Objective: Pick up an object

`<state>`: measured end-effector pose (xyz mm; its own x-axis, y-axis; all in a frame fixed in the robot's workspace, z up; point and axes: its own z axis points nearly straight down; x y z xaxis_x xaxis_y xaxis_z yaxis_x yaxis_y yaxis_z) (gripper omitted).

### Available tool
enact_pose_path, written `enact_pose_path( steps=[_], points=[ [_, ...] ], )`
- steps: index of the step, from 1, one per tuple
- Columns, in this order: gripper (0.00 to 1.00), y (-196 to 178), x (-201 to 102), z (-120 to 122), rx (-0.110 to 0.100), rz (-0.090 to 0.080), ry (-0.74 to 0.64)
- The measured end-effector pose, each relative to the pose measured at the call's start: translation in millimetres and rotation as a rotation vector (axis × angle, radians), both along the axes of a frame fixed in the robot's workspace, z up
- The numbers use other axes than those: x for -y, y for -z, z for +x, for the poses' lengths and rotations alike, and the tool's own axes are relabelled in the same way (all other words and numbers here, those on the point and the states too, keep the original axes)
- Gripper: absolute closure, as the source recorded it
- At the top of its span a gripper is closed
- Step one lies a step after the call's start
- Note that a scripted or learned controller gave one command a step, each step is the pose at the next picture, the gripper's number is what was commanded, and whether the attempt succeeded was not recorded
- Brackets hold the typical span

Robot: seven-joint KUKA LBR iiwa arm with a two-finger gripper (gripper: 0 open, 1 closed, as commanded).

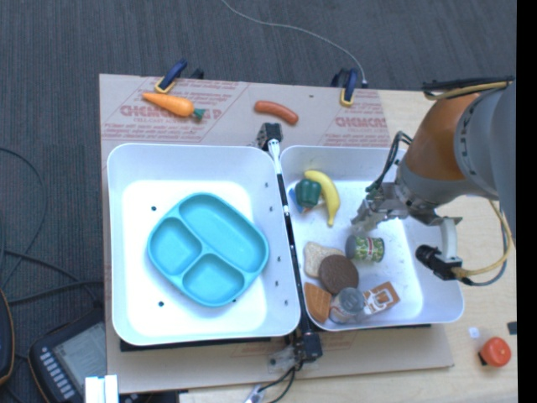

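Over the right-hand shallow white bin (436, 305), the grey arm with its orange band reaches in from the right, and its two-finger gripper (370, 214) hangs just above and beside a small round green-labelled can (366, 248) lying on its side. That can looks the likeliest object for the pick, though the task names none. The chief risk, as I judge it, is a glancing descent: a round can on its side may roll away from a finger that lands off-centre, toward the flat brown disc (339, 272) and the slice of tan bread (316, 256) just beside it. A second risk is crowding, since the yellow banana (325, 191) and the green pepper-shaped toy (308, 193) lie near on the gripper's far side, and a wide approach could nudge them instead. A loose dark cable at the wrist could also snag the bin wall. The gripper's tip is dark and seen from above against its own body, so I cannot tell how its parts stand; nothing visible sits in it, and contact with the can cannot be confirmed. The blue three-compartment plastic plate (208, 248) rests alone in the left white bin (117, 225), well apart from the action.
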<state>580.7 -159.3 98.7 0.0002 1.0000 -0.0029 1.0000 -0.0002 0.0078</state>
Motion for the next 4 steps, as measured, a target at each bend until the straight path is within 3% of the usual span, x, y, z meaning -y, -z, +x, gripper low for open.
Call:
enact_pose_path(
  steps=[1, 2, 3, 4],
  points=[
    [0.0, 0, 0, 0, -0.001, 0.0, 0.0],
    [0.0, 10, -30, -65, 0.004, -0.003, 0.001],
    [1.0, 0, -30, -64, 0.006, -0.003, 0.002],
    [0.0, 0, -30, -64, 0.005, -0.004, 0.002]
  ],
)
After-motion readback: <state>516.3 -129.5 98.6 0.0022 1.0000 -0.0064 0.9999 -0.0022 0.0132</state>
